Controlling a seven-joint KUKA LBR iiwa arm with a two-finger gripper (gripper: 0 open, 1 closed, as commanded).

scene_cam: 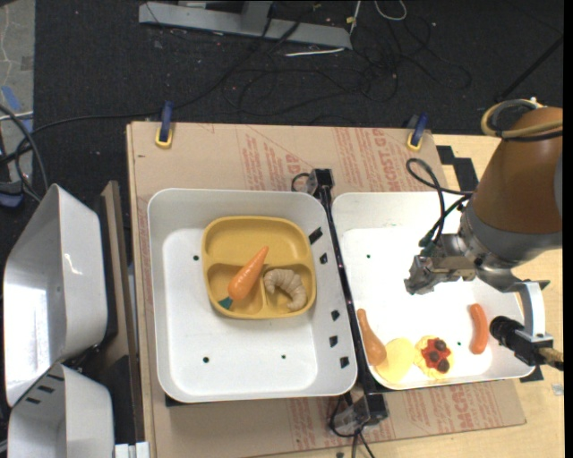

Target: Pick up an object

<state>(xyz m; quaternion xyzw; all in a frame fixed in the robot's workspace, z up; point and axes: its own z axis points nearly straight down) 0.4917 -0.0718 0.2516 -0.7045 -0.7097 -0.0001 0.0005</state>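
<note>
The counter (269, 148) is a tan cardboard-faced board printed with faded red lettering, spreading beneath and around the gripper. Two blue-and-yellow clamps pin its far edge: one (164, 125) far to the left of the gripper, the other (416, 131) beyond it and slightly left. Past that edge lies a dark speckled floor (89, 63) crossed by loose black cables (269, 76), with a flat grey metal bar (242, 22) lying farther off. Well left of the gripper, off the counter, stand white plastic containers (49, 286) catching bright glare.

Carrot (248, 274) in tray (221, 234) — left bin (170, 295).
</note>
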